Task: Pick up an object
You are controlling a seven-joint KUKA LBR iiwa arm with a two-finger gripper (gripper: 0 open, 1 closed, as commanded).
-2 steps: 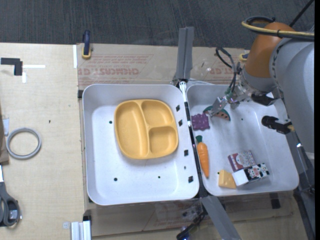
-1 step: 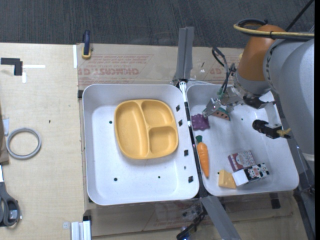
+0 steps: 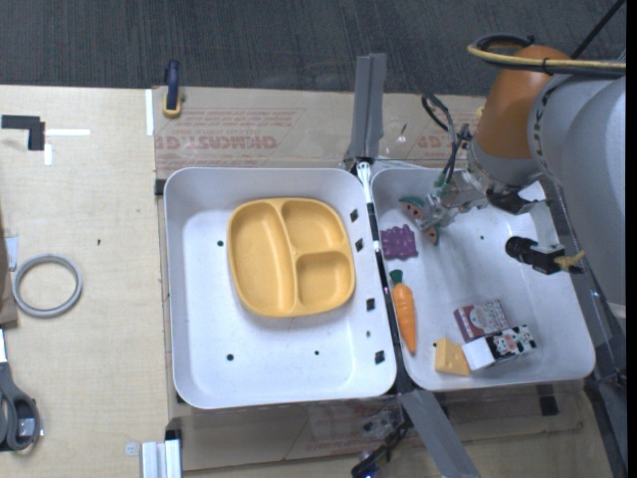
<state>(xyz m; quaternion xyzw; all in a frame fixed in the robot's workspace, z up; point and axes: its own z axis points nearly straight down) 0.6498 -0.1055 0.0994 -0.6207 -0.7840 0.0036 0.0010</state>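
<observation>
From my remote seat I looked down on the bench (image 3: 80, 167), where a roll of grey tape (image 3: 45, 285) lay on the far left. Next came the left bin (image 3: 189, 357), which held a yellow divided plate (image 3: 292, 256) lying flat near its middle, all three of its compartments bare.

Across the divider, the right bin (image 3: 557, 357) held the loose items. A purple bunch of grapes (image 3: 398, 241) sat against its left wall, and just below that a carrot (image 3: 403, 314) lay with its long axis running up and down the view, leafy end toward the grapes. A yellow cheese wedge (image 3: 451, 358) and two small cartons (image 3: 495, 334) rested near the front edge.

The gripper (image 3: 435, 217) hung low in the upper left part of this bin, beside a small green piece I could not identify. I could not tell how it was set. The grapes lay just left of it and slightly toward the front, the nearest thing I judged worth picking up; the carrot lay farther forward.
</observation>
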